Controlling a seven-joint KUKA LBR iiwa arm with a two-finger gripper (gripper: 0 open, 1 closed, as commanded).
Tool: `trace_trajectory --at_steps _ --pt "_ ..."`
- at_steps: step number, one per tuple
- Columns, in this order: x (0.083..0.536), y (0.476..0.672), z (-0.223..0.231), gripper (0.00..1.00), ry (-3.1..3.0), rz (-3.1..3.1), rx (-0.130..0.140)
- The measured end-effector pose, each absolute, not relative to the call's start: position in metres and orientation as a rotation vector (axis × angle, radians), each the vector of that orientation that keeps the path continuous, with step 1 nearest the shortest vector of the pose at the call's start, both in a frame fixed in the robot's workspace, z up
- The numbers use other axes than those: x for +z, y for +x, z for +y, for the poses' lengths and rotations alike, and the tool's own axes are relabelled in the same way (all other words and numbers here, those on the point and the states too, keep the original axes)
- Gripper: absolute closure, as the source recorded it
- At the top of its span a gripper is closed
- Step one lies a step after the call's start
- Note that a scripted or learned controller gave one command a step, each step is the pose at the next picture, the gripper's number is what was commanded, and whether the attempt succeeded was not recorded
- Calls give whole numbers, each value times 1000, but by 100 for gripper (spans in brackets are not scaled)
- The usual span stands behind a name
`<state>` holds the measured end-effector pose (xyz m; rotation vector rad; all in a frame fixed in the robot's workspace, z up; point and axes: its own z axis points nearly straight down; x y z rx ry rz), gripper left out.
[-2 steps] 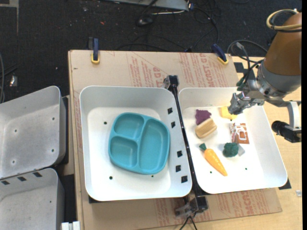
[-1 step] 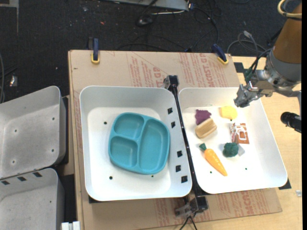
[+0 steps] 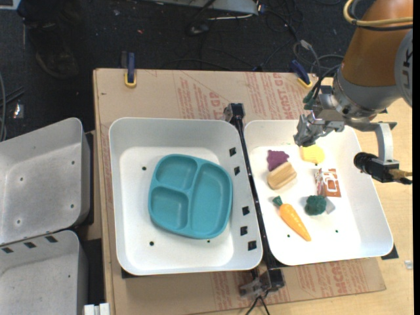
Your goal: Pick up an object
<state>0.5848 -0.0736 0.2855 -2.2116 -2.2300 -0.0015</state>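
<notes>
The right bin [image 3: 367, 241] holds several small items: a yellow piece [image 3: 314, 154], a purple piece [image 3: 277, 157], a tan bread-like block [image 3: 281, 175], an orange carrot [image 3: 294, 220], a dark green lump [image 3: 315, 205] and a red-and-white packet [image 3: 327, 180]. My gripper [image 3: 306, 136] hangs over the bin's far part, just above and left of the yellow piece. Nothing shows between its fingertips.
The left bin [image 3: 125, 241] holds a teal divided plate [image 3: 191, 195]. A black divider with clips [image 3: 244, 169] runs between the bins. A black knob on a bracket [image 3: 369, 163] juts over the right bin's right edge. Grey trays [image 3: 39, 176] lie at far left.
</notes>
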Motion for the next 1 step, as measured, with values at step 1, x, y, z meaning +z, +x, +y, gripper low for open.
trace_trajectory --at_steps 1 --pt "283 599 -28 100 -2214 -2231 -3"
